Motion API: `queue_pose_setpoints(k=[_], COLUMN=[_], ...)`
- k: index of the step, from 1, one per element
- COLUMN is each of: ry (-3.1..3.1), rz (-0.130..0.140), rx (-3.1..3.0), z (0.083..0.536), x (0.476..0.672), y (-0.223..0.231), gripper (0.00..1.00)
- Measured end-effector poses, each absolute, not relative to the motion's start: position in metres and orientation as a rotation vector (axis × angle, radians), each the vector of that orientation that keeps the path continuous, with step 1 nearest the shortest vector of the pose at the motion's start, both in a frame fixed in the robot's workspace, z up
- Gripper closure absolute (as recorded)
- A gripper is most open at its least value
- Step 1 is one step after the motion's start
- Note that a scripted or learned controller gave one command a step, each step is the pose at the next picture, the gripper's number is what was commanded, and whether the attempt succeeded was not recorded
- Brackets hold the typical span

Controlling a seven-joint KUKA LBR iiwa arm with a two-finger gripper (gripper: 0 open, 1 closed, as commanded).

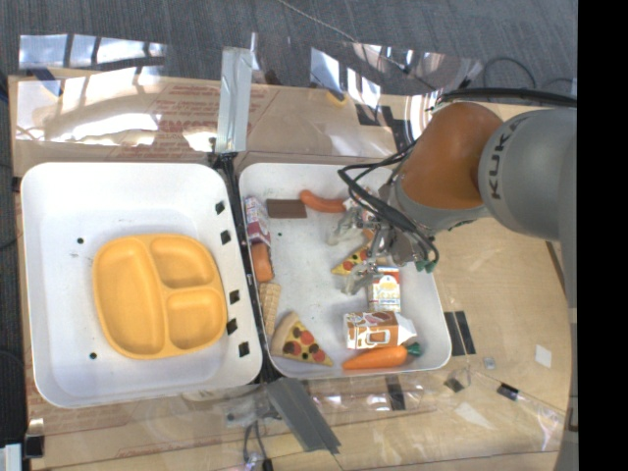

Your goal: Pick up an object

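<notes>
Arm lowered into the right bin, over scattered toy food.

In the camera view, the gripper (pixel 361 255) is seen low over the middle of the right bin (pixel 294 180), placed just above a small pizza slice (pixel 350 263) (the likeliest target, it is judged). How far the hand is opened cannot be told, and nothing is seen held. Other candidates are spread around: a sausage (pixel 322 201) at twelve o'clock, a juice carton (pixel 387 290) at four, a carrot (pixel 378 358) at five. A yellow tray (pixel 157 294) is left alone in the left bin (pixel 49 189), presumably as the drop-off.
</notes>
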State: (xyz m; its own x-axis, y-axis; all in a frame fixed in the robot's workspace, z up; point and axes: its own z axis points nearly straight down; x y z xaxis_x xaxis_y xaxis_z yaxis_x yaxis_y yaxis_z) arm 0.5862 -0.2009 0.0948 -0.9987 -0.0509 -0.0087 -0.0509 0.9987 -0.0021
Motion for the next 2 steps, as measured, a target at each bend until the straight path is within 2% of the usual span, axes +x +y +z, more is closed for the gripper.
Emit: queue_pose_setpoints(k=[1, 2], ry=[3.126, 3.126], rz=[-0.005, -0.005], rx=[-0.084, -0.085], z=[0.1062, 0.1060], x=[0.5881, 0.5880], y=[-0.2000, -0.2000], gripper=[1.00, 0.00])
